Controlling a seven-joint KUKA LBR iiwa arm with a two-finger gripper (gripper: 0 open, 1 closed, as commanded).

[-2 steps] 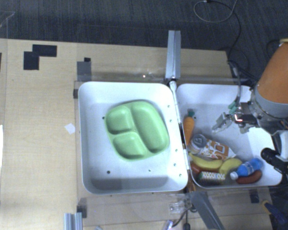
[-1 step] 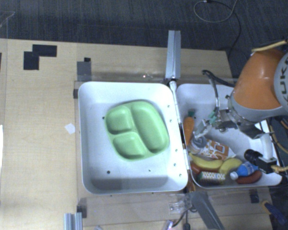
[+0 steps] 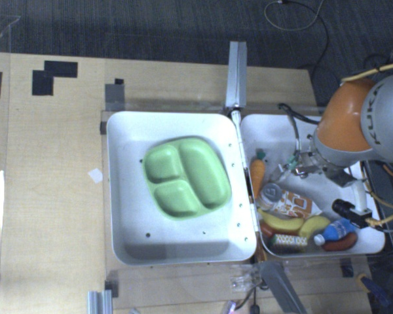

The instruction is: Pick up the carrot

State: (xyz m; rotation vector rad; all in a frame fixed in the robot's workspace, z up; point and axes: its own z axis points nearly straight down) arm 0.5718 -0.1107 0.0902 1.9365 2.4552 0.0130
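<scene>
My gripper (image 3: 293,167) hangs over the right bin (image 3: 275,131), just right of the carrot (image 3: 257,173), which lies along that bin's left wall with its green top pointing away from the camera. Below the carrot sit a round tin (image 3: 271,193), an orange-and-white packet (image 3: 293,205), two bananas (image 3: 295,226) and a blue bottle (image 3: 333,232). Left of the carrot, the other bin (image 3: 128,175) holds a green divided plate (image 3: 187,176).

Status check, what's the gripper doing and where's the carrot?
Gripper over right bin, nothing seen in it. Carrot lying along that bin's left wall, leaf end up. Can and bananas crowd its lower end.
</scene>
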